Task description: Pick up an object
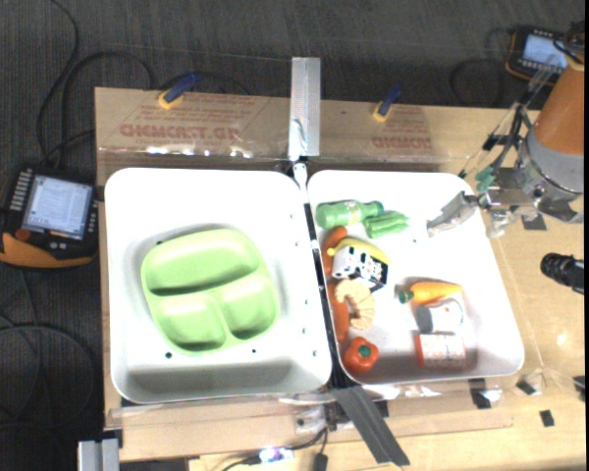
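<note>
My gripper (450,215) hangs over the upper right part of the right bin (498,292), reaching in from the right with nothing visibly in it. Left of it lie a green bottle (346,211) and a green vegetable-shaped toy (387,226). Below those sits a black, white and yellow toy (359,262) among orange pieces (343,307). A red tomato-like toy (361,354) rests at the bin's front left. An orange carrot (430,290), a white cup (442,316) and a red-and-white can (440,349) lie below the gripper, apart from it.
The left bin (128,204) holds a light green divided tray (209,287). A metal post (304,106) stands behind the seam between the bins. A handheld pendant (41,214) lies off the bench at the left.
</note>
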Robot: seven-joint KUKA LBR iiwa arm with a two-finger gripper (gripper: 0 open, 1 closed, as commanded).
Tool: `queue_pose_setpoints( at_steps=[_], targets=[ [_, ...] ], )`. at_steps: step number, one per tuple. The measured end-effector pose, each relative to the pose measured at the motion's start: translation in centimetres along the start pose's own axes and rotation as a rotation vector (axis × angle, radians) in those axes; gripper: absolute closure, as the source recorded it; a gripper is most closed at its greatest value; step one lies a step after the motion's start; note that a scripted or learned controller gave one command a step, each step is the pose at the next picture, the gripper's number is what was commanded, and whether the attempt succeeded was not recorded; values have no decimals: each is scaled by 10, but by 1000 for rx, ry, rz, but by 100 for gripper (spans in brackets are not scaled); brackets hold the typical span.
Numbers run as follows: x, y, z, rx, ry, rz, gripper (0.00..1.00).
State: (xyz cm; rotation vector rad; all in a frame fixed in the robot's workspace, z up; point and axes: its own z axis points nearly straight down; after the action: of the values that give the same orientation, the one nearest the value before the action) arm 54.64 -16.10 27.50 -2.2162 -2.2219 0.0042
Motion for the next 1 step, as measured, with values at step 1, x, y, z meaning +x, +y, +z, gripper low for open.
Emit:
queue_pose_setpoints(
  at_steps=[1],
  targets=[
    [39,-12,131,0,1,-379,0]
  ],
)
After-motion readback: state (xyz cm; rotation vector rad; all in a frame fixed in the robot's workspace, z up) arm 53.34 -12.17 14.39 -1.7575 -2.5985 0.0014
